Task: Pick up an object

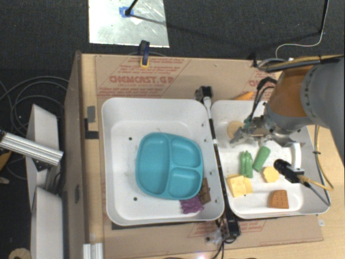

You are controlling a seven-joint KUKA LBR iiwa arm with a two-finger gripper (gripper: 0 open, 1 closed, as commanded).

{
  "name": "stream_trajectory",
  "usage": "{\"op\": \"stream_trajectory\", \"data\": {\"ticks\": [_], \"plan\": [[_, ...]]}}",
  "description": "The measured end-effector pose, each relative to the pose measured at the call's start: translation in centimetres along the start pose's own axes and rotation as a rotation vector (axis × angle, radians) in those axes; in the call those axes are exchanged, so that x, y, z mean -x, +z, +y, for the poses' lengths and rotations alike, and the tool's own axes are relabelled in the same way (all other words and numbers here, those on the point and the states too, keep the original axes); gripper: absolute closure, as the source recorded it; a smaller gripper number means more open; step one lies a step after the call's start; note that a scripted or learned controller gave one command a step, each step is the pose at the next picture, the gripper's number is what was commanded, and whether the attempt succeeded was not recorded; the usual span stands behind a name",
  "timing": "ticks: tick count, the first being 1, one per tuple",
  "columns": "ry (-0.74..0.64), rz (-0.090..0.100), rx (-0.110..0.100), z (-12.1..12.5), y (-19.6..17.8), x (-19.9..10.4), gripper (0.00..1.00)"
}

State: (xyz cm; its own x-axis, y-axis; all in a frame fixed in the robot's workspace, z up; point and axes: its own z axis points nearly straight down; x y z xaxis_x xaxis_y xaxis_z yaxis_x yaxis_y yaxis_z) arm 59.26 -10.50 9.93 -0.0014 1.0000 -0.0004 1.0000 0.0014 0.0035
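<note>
The grey arm (321,93) reaches in from the right edge of the frame, bent low over the right bin (259,213) on the counter (145,77). Its orange band (288,93) sits at the upper right, above the bin's far rim. Below the band the wrist angles down and towards the left. The tool (253,133) hangs in the upper half of that bin. From this high, slanted vantage one cannot tell whether the tool is open or closed.

The objects on offer lie scattered around and below it. A pale round piece (234,128) rests just left of the tool, near the wall that divides the two bins. Two green pieces lie side by side just under the tool: a darker ridged one (246,164) and a lighter smooth one (262,158), which is tilted. Lower still come a yellow block (239,185), a smaller yellow chunk (270,175) and, at the lower right of the bin, an orange-brown slice (278,199).

In the left bin (121,117), well apart from the tool, a teal divided plate (167,166) fills the middle. A purple lump (190,205) and a brown scrap (205,192) are tucked against its lower right edge.
</note>
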Motion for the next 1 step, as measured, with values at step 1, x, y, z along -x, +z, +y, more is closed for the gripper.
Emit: {"op": "stream_trajectory", "data": {"ticks": [1], "plan": [[0.002, 0.002, -0.008, -5.33, 1.51, -0.50, 0.00]]}}
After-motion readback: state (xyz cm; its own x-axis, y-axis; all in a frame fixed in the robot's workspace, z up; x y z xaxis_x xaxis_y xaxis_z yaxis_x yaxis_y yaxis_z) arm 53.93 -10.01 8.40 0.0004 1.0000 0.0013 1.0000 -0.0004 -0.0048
